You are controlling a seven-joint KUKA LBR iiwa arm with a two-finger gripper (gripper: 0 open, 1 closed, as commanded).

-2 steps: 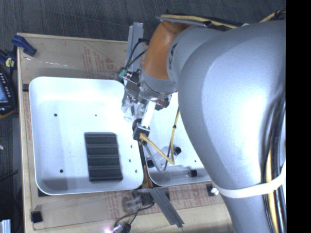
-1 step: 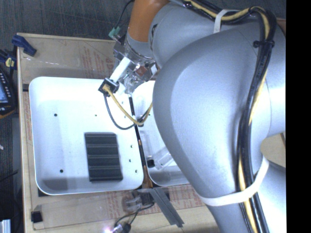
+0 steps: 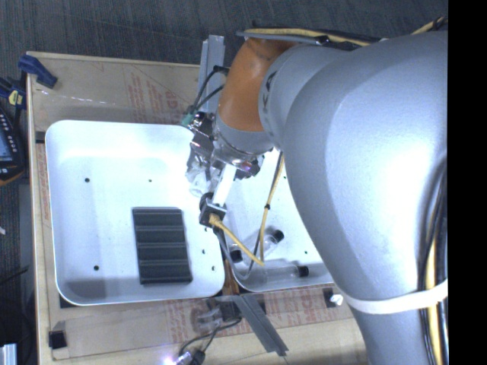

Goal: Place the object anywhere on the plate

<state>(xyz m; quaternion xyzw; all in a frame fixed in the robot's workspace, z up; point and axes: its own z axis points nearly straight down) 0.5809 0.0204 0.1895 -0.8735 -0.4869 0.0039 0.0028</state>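
Gripper (image 3: 199,175) is hovering over the right edge of the shallow white bin (image 3: 68,204) — grip unreadable — while the black ribbed rectangular slab (image 3: 161,244) is lying near, lower-left, lengthwise toward the camera.

Robotics lab, seen from above: my bulky grey metal arm (image 3: 365,166) with its orange band (image 3: 243,90) hangs over a pale plywood bench board (image 3: 114,90). The board carries one shallow white plastic bin (image 3: 53,204) beside another (image 3: 251,204). A blue clamp (image 3: 36,71) sits at the board's corner, with dark grey carpet (image 3: 114,14) beyond.

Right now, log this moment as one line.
gripper: over left bin, right edge | black ribbed slab: flat in left bin, apart from gripper
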